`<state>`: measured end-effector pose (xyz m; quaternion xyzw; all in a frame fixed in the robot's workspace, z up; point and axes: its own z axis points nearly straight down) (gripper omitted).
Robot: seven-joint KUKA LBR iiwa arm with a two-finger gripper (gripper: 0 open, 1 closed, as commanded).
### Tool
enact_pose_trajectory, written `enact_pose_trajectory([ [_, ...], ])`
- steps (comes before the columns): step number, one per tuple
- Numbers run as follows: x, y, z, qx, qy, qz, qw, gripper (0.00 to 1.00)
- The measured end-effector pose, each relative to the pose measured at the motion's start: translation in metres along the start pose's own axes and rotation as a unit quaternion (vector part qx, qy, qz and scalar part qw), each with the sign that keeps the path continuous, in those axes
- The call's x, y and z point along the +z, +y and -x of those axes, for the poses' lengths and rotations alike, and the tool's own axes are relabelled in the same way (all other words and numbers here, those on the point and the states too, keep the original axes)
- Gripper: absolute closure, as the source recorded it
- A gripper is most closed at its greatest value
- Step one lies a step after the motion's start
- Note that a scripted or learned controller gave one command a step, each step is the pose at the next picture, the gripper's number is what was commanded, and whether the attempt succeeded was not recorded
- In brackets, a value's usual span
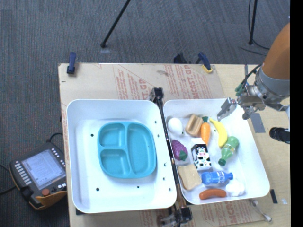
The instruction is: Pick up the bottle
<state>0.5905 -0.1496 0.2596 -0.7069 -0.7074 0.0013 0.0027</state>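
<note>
Farthest left on the plywood surface (118, 77) sits the left-hand shallow white bin (78, 126), carrying a turquoise plastic plate with three compartments (127, 149). The right-hand white bin (258, 167) beside it is crowded with toy food, and low in it, toward the near wall, lies my target: a small blue plastic bottle with a white label band (217, 177), on its side, cap end pointing right. It lies between a tan bread slice (189, 176) on its left and a white ball (235, 188) on its right, with a red sausage (212, 193) just below.

I judge it light, stiff and rather slick, likely to roll, so I would pinch across its round body at the middle, jaws square to its length.

My claw (236, 109) hangs over the bin's far right corner, well apart from the bottle, fingers spread with nothing between them.
</note>
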Motion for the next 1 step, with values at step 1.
enact_pose_trajectory([
  [1,-0.0083,0.0004,-0.0001,-0.001,0.001,-0.002,1.0,1.0],
])
